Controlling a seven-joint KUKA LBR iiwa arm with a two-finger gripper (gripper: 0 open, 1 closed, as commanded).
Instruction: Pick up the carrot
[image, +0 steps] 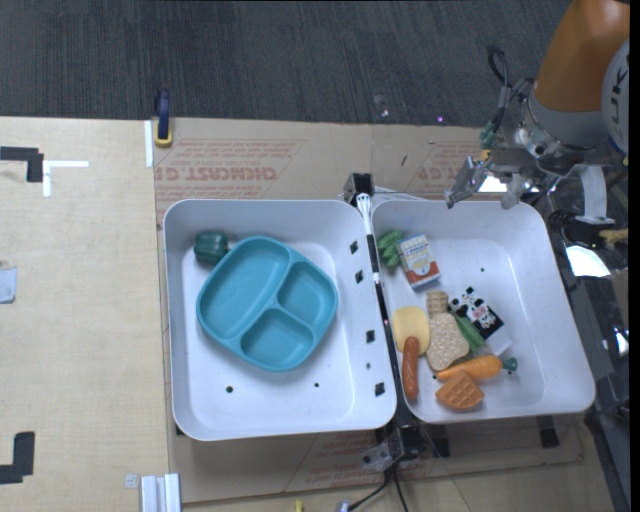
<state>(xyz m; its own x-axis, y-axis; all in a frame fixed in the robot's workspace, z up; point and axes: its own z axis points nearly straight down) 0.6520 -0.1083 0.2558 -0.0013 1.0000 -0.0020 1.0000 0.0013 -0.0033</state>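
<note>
Carrot (472, 369) in bin, pincer (489, 190) open, empty

The carrot (472, 368) I am after is orange with a bit of green at its right end; it lies flat, nearly level, tilted slightly up to the right; it sits low in the right bin (560, 320), touching the bread slice (446, 343) and the orange piece (460, 395) below it.
</note>
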